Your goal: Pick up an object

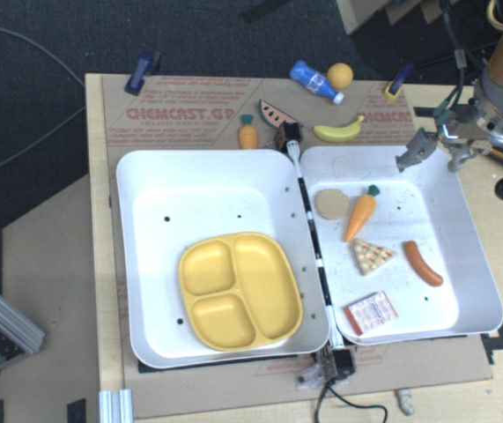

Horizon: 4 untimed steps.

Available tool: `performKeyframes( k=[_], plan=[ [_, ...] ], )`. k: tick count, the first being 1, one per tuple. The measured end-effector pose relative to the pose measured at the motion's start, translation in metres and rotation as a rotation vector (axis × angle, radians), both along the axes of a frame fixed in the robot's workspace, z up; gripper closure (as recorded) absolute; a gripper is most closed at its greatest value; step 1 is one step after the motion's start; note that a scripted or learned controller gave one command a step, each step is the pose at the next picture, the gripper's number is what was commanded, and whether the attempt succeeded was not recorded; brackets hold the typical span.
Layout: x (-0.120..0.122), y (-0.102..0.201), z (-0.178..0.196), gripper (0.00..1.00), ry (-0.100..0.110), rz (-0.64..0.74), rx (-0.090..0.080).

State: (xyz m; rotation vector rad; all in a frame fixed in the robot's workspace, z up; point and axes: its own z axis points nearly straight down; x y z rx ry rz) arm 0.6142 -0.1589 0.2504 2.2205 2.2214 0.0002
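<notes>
Red packet (371, 313) lies flat, print unreadable.

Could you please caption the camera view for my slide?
Gripper above the right bin holding carrot, sausage; yellow tray left.

I see even, bright overhead light, soft shadows inside the white bins (145, 192), slight softness throughout.

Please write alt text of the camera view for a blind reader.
The gripper hangs over the right bin's far corner, above a carrot, sausage, pizza slice and packet. The left bin contains a yellow divided plate.
</notes>
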Motion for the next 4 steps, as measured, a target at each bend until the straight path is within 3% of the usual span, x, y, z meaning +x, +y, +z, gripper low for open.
performKeyframes(
  k=[1, 2, 3, 4],
  plan=[
    [-0.006, 0.032, -0.126, 0.0, 0.004, 0.0, 0.002],
    [-0.006, 0.057, -0.167, 0.0, 0.004, 0.001, 0.002],
    [-0.005, 0.057, -0.156, 1.0, 0.001, -0.001, 0.001],
    [-0.046, 0.12, -0.037, 1.0, -0.001, 0.001, 0.001]
  ],
)
